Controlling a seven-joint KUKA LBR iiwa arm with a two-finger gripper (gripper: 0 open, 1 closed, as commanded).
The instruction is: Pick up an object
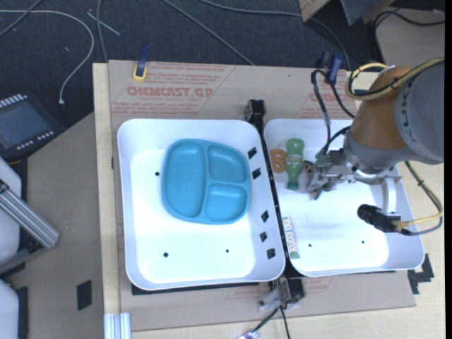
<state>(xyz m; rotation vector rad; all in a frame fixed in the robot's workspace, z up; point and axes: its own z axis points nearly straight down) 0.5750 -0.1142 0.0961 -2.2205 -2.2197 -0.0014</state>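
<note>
Whether the jaws are open or closed cannot be told. The gripper (pixel 319 179) hangs low in the right bin (pixel 339 256), just beside a green bottle (pixel 293 162) and orange piece (pixel 278 161). This looks like the approach; next it needs centring over the bottle.

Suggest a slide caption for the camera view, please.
KUKA arm's hand beside a green bottle in the right bin; blue plate left.

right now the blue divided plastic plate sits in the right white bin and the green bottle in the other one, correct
Not quite. The camera view shows the blue divided plastic plate in the left white bin; the green bottle lies in the right white bin, near the end effector.
</note>
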